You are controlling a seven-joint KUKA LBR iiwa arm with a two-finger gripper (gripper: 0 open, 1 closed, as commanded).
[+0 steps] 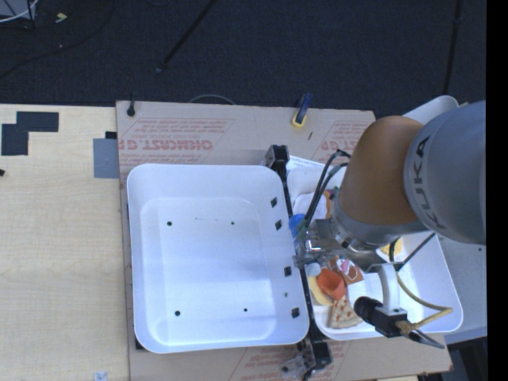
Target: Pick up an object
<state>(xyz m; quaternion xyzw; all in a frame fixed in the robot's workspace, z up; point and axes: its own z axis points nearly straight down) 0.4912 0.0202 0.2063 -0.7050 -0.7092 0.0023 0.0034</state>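
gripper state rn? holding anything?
Gripper: down in the right bin over the toy food pile, hidden under the wrist; grasp cannot be told.

Two pieces of writing can be made out. The grey arm (pixel 444 177) bears dark capital letters running up its casing at the right — "KU" reads clearly, the rest curving out of sight. The cardboard sheet (pixel 206 129) under the bins carries red printed lettering, upside down from this camera — too blurred to spell out with confidence.
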